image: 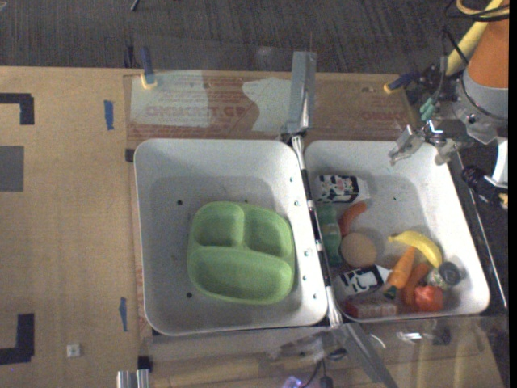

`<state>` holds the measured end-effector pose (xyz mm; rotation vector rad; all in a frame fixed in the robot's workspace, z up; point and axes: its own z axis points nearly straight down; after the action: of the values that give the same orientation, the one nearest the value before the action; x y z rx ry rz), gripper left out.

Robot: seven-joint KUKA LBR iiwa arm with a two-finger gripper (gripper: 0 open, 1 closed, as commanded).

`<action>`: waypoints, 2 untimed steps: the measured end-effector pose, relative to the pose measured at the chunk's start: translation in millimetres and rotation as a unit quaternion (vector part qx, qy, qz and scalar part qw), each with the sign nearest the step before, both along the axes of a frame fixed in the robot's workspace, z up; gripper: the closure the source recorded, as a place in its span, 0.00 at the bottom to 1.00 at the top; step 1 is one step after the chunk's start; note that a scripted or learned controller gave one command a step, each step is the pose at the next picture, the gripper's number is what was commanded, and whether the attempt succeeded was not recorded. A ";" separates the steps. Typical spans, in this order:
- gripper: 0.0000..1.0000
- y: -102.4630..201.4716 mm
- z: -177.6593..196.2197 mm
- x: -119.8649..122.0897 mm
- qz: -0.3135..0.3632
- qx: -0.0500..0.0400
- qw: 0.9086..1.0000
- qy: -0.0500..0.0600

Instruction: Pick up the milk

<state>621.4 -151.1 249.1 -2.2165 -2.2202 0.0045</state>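
While the hand [422, 143] hangs with fingers spread and nothing between them over the right bin's [460, 217] far rim, the milk [340, 188] lies inside.

Right bin [452, 208]: open floor along the far and right-hand walls. The milk carton [341, 188] lies clear above, with the carrot [353, 215] just beside it. Near corner crowded: egg [359, 248], banana [418, 245], second carton [363, 279].
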 end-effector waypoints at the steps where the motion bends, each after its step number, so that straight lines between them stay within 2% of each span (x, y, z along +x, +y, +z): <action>1: 0.00 -14.6 -156.8 -40.8 0.007 0.000 1.000 -0.001; 2: 1.00 -15.0 -150.7 -40.5 0.006 0.000 1.000 0.000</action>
<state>580.9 -166.1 98.4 -2.2031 -2.2340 0.0047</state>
